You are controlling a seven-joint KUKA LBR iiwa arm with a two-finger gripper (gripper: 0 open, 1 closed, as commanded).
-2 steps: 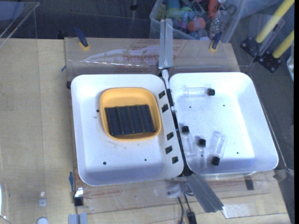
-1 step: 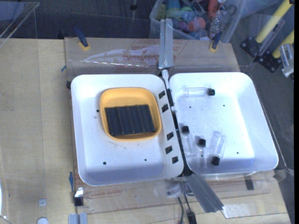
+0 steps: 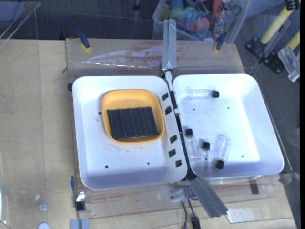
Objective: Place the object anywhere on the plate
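1. I see a pale wooden bench bearing two shallow white bins side by side; a clear tub of coloured toys sits at 12 o'clock beyond them.
2. The left bin holds a yellow plate, with a dark ribbed block lying flat on it.
3. The right bin holds clear vials with black caps: one at its 11 o'clock, three clustered near 7 o'clock.
4. I cannot tell the pincer's state from here.
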